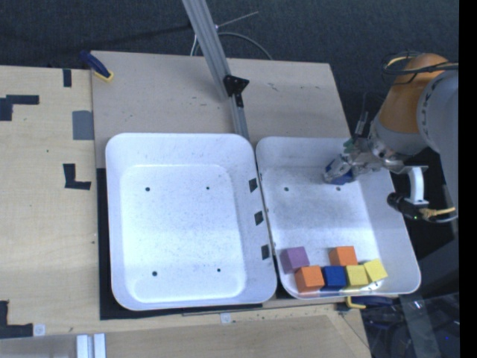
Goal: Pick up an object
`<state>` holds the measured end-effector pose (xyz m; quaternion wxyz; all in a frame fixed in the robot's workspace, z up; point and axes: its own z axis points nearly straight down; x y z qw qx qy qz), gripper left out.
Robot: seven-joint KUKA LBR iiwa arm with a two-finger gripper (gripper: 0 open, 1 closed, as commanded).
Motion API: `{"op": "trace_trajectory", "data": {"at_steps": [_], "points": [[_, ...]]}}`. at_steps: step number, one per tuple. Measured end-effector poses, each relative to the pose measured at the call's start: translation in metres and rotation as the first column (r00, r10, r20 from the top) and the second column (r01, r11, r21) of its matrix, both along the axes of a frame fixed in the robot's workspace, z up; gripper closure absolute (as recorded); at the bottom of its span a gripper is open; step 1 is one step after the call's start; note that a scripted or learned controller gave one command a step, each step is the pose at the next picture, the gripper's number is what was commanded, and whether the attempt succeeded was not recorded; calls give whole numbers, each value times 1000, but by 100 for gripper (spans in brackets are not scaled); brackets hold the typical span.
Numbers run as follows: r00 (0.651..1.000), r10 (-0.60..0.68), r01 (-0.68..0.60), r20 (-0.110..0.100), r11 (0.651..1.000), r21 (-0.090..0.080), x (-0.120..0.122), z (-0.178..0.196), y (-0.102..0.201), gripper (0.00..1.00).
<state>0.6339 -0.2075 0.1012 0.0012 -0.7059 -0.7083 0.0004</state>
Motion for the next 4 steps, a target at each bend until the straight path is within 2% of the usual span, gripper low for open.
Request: {"op": "trace_trajectory", "data": {"at_steps": [1, 2, 3, 4], "points": [[1000, -3, 3, -25, 1000, -7, 18, -7, 34, 100], [999, 0, 0, -37, 1000, 0, 41, 13, 99, 100], [1000, -4, 4, -22, 1000, 0, 43, 31, 107, 100], [1000, 6, -6, 6, 1000, 2, 41, 95, 191, 100]]}}
